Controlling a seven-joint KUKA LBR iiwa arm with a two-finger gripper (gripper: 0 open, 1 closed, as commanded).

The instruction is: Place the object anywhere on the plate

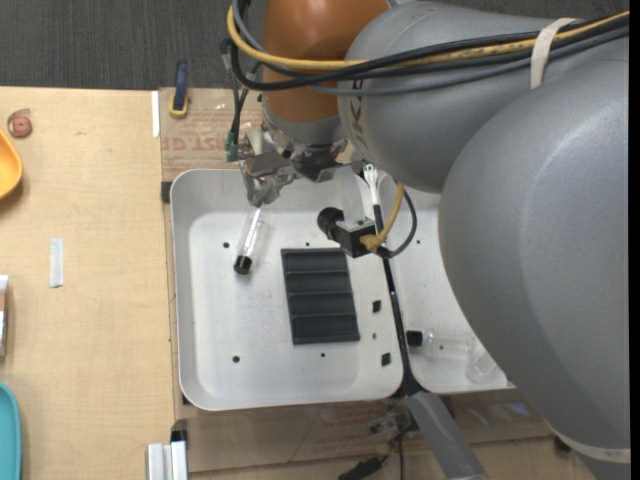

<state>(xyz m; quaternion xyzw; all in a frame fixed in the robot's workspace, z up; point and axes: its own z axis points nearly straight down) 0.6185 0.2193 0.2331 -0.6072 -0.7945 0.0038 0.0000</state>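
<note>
marker [247, 243], a slim pen-like piece with a pale barrel and a black cap, lies at a slant in the upper left of the left bin [200, 368], cap end toward you. the tool [262, 183] sits just above its upper end, at or very near the barrel; you cannot tell from this view whether it is released or clenched, nor whether it grips the barrel. the black ribbed plate [320, 295] lies flat near the middle of the same bin, just beside the marker on its right. judged from this, the step in hand is the grasp. centre the tool across the barrel, close squarely, lift clear of the bin floor, then carry it a short way right and set it down along the ribs so it cannot roll off. count: one marker, one plate, two bins.
</note>
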